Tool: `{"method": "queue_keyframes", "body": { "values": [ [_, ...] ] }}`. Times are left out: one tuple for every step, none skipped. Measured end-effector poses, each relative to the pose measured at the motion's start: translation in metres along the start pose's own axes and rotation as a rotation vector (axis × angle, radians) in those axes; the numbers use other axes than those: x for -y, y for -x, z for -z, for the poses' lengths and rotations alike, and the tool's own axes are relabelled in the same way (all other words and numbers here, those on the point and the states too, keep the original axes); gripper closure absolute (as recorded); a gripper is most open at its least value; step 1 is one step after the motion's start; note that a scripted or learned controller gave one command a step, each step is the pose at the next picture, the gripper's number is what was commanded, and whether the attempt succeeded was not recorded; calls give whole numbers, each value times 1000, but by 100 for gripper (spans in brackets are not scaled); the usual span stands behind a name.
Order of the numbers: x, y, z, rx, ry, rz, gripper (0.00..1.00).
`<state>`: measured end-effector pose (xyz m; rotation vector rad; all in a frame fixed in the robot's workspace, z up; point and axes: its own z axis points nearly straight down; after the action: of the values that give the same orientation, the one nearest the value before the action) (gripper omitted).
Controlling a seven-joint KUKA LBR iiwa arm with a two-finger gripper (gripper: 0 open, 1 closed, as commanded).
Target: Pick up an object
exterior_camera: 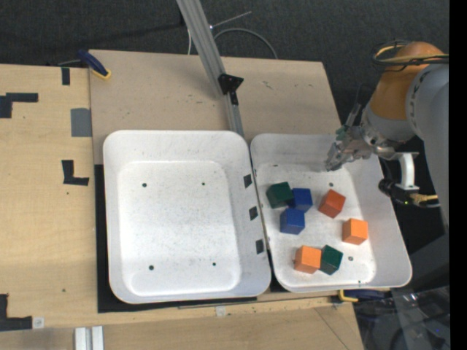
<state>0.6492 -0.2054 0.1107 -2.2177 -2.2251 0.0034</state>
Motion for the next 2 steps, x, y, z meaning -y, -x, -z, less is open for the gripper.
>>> {"method": "queue_keyframes", "body": {
  "values": [
    [-2, -10, 49, -1, 6, -1, 100],
    [6, -10, 104, 0, 7, -2, 100]
  ]
}}
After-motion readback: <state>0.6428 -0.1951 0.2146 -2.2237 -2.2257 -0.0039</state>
